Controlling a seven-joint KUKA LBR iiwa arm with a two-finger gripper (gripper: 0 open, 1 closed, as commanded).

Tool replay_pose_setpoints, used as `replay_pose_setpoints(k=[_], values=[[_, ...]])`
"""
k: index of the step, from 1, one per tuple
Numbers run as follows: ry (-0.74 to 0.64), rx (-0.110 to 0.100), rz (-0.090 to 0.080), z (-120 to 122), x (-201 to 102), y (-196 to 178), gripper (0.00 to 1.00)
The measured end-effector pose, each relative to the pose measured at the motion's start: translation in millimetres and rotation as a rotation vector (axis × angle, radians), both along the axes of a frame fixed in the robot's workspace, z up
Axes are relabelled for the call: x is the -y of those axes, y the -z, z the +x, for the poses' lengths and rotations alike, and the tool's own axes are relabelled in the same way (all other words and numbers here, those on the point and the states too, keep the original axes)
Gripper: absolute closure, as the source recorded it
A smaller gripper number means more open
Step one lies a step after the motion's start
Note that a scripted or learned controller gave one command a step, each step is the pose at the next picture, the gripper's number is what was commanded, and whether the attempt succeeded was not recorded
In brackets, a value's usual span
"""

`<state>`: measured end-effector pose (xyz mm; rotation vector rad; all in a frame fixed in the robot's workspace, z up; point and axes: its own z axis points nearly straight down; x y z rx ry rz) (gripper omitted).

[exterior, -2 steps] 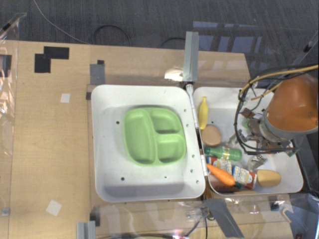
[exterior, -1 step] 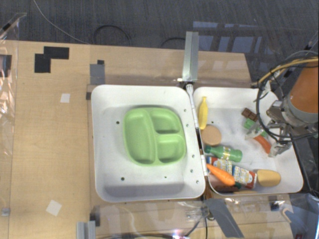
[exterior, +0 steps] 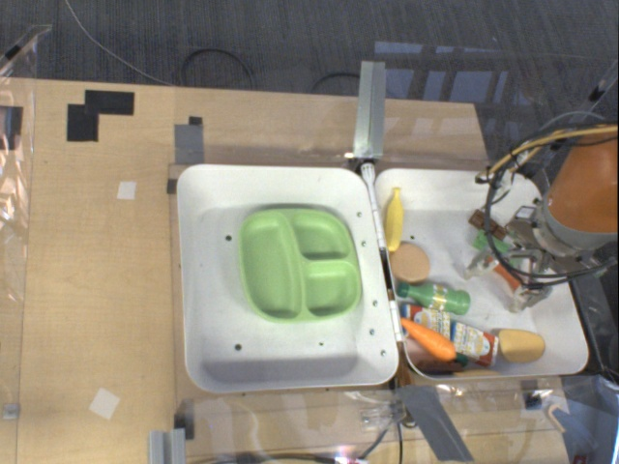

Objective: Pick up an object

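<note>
Carrot (exterior: 427, 338), bottles and banana (exterior: 394, 218) lie along the right bin's (exterior: 455, 184) left and front edges; the tool (exterior: 505, 264) hangs open near its right edge, holding nothing.

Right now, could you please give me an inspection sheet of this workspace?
Surface: wooden bench bearing two white bins; left bin, right bin.
Job's things: in the right bin, a banana, a tan round piece, a green bottle, a carrot, a labelled bottle and a tan potato-like piece; an orange piece lies by the claw.
Clutter: green divided tray in the left bin; black tape marks on the bench.
Grippers: claw low over the right bin's right side; finger state cannot be told.
Cables: wires at the wrist; thin cable on the floor.
Surroundings: dark carpet.
</note>
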<state>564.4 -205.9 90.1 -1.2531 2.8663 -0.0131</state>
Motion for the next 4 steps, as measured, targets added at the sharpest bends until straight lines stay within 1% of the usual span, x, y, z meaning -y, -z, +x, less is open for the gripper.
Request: replay_pose_setpoints(k=[1,2,3,4], values=[[-0.042,0.002,-0.001,-7.2,-1.1,-0.2,0.0],[-0.092,-0.002,-0.001,5.6,-1.0,0.1,0.0],[-0.246,0.0,-0.003,11.9,-1.4,0.0,0.0],[-0.24,-0.002,-0.002,30.1,-0.7,0.6,0.0]])
